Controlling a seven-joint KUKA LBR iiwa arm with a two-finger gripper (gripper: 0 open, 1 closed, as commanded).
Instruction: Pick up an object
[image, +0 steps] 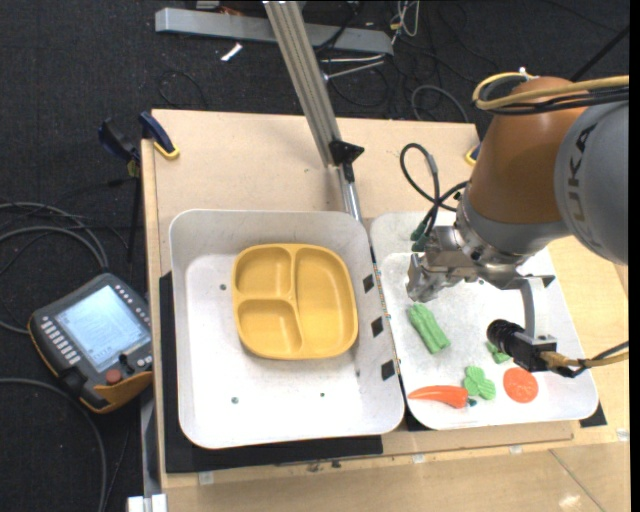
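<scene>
Since the lower edge of the frame is nearest you, start there: an orange carrot-like piece (437, 395), a small green piece (480, 383) and a red round piece (520, 385) lie along the bottom of the right bin (580, 395). Just above them the long green object (428, 328) runs diagonally, upper left to lower right. Your gripper (425, 283) hangs just above its upper end; whether it is gripping anything cannot be told. Left, a yellow tray (296, 301) sits in the other bin (200, 400).
</scene>
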